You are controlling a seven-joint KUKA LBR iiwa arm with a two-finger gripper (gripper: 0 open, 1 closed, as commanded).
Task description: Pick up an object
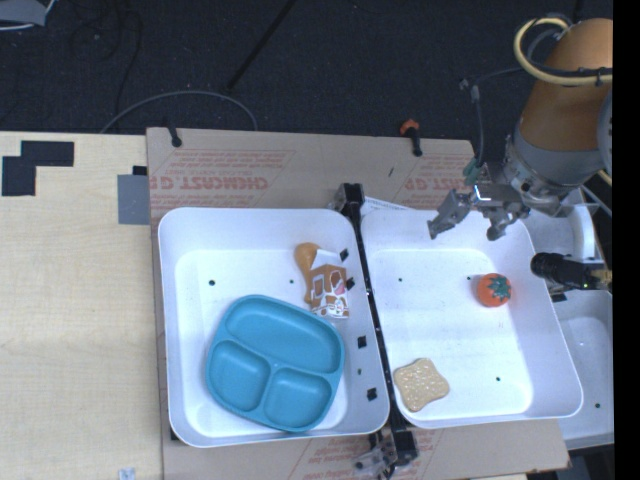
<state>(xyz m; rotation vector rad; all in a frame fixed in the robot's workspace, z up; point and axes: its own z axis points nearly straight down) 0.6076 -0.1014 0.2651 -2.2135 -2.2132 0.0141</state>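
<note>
My gripper hangs over the far edge of the right bin, its two fingers spread open with nothing between them. A small orange-red tomato-like toy lies in the right bin, below and slightly right of the gripper. A tan slice of toy bread rests near that bin's front left corner. In the left bin sit a blue divided plate, a small brown and white packet and a tan drumstick-shaped piece.
A black divider clip joins the two bins at the far side. The bins stand on a cardboard sheet. A black cable fitting juts in at the right bin's right rim.
</note>
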